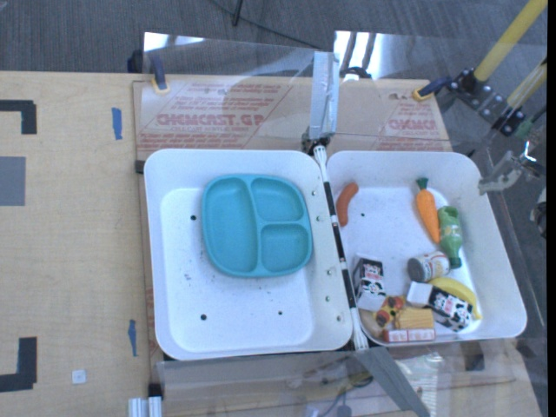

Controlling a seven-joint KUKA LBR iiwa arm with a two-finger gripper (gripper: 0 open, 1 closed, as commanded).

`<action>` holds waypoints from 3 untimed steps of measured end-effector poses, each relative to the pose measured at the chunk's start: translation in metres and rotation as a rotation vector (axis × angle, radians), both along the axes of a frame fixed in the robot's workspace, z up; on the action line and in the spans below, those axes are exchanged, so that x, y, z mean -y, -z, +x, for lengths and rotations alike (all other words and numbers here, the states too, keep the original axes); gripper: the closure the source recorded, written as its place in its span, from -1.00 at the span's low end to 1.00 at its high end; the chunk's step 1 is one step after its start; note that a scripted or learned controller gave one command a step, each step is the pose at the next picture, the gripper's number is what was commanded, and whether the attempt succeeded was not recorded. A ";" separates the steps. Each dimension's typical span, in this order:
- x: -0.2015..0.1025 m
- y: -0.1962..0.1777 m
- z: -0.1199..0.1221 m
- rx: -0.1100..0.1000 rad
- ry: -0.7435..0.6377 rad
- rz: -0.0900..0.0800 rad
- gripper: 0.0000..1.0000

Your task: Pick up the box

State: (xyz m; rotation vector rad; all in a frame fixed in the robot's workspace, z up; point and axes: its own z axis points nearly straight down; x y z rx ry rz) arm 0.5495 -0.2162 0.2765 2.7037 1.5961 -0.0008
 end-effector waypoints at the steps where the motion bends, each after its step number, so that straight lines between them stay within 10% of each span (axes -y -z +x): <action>1: -0.007 0.040 -0.047 -0.003 -0.019 0.003 -1.00; 2: -0.003 -0.159 -0.068 -0.001 -0.034 0.000 -1.00; 3: -0.005 -0.002 -0.070 -0.004 0.445 0.003 -1.00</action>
